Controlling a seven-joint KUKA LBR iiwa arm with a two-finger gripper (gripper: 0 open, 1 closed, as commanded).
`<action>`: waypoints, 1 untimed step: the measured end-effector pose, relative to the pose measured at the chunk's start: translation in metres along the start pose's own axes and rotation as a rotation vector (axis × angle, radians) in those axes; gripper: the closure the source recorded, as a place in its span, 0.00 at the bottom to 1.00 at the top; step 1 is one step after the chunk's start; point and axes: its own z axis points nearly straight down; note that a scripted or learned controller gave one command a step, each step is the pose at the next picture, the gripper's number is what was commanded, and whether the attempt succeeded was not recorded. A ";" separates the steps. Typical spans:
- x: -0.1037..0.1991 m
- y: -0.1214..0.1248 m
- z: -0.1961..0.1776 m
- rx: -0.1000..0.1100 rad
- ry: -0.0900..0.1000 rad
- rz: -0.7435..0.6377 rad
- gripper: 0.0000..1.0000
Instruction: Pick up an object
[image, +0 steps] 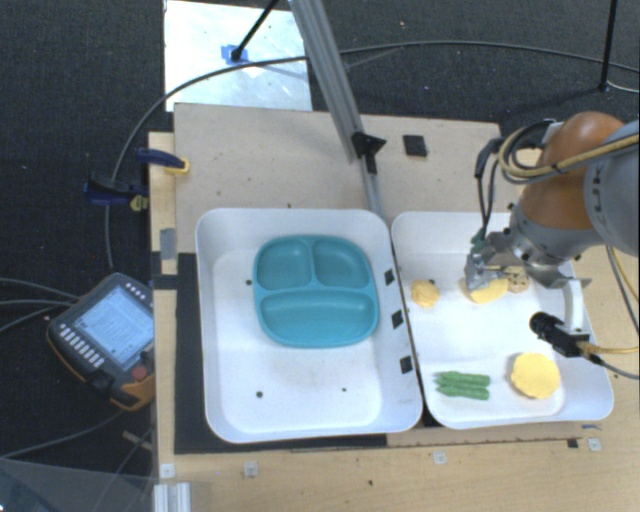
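Sitting in view: two white bins (300, 425) (500, 412); one teal divided plate (316, 291); three yellow food pieces (426, 293) (488, 292) (535, 375); one bunch of green beans (463, 384); one teach pendant (104, 332).

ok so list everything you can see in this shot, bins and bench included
bins: 2, white, side by side on the bench
divided plate: 1, teal, in the left bin
small yellow piece: 1, right bin, near its left wall
yellow piece: 1, right bin, at the gripper
green beans: 1 bunch, right bin, front
round yellow piece: 1, right bin, front right
handheld pendant: 1, grey and orange, left of the bench
clamp: 1, blue and yellow, bench's left edge
gripper: 1, grey arm, low over the right bin
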 end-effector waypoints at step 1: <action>0.005 0.000 -0.045 -0.002 0.000 -0.003 1.00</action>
